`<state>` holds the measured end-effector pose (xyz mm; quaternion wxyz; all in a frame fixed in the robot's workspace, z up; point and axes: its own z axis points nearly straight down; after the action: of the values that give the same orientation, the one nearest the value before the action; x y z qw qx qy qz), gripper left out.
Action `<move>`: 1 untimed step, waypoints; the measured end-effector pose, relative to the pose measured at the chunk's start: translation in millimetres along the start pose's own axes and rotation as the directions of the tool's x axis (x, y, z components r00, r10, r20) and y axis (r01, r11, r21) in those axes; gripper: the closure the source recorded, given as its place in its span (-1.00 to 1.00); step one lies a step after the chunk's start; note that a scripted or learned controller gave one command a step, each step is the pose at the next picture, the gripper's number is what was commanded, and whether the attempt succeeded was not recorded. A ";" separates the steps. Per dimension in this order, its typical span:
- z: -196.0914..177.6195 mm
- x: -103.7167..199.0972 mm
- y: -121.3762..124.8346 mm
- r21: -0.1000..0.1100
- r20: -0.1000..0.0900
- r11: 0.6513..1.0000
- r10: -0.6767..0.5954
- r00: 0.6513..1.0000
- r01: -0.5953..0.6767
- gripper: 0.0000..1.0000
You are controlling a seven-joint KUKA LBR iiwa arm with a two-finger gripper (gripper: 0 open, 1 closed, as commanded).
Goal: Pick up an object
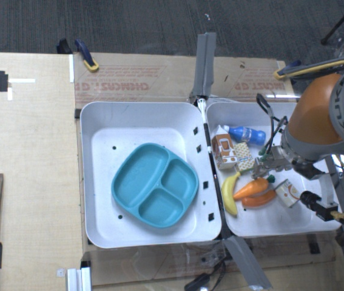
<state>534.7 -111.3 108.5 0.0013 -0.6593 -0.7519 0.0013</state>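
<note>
The pincer (pixel 267 167) sits low in the right bin (pixel 269 223), just above the carrot (pixel 252 188); whether it is apart or together cannot be determined. A banana (pixel 229 194) lies left of the carrot, a blue bottle (pixel 247 134) farther back. The left bin (pixel 93 180) holds a blue divided plate (pixel 154 185).
</note>
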 end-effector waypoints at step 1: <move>0.1 0.1 -0.1 0.001 0.000 1.000 0.000 1.000 0.000 -1.00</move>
<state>534.6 -111.2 108.4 0.0015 -0.6594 -0.7518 0.0015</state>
